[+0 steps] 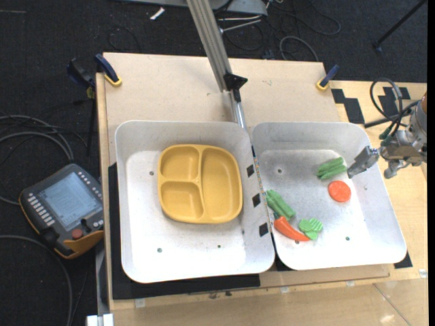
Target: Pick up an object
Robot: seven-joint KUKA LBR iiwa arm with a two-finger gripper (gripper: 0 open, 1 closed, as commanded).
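Bench (170, 87): pale board, carrying two shallow white bins side by side; yellow-tipped clamps at the far corners.

Right bin (380, 240): white, rounded corners, holding all the small toy foods.

Orange-red piece (290, 230): nearest the camera, at about 7 o'clock in the right bin; long, tapered, carrot- or pepper-like, lying slantwise.

Small green piece (311, 226): touching the orange-red piece on its 3 o'clock side; lumpy, bright green.

Long green piece (280, 204): just beyond those two, near the bin's 9 o'clock wall; dark green, ridged, lying diagonally.

Red-orange round piece (340, 191): near the bin's centre, toward 2 o'clock; smooth, tomato-like, apart from the pieces nearer the camera.

Green ridged piece (331, 168): farthest of the foods, at about 1 o'clock; light green, oblong, tilted, just beyond the round piece.

Left bin (136, 250): white, same shape, touching the right bin along the middle seam.

Yellow tray (201, 183): centred in the left bin; rounded square with three compartments.

Gripper (362, 161): grey, at the right bin's 2 o'clock edge, tip just beside the green ridged piece at its 3 o'clock side; nothing visibly between the fingers; cannot tell whether spread or closed, nor whether touching the piece.

Arm (408, 141): entering from 3 o'clock, grey.

Metal post (211, 36): farthest, slanting up from the bench's far middle toward 12 o'clock.
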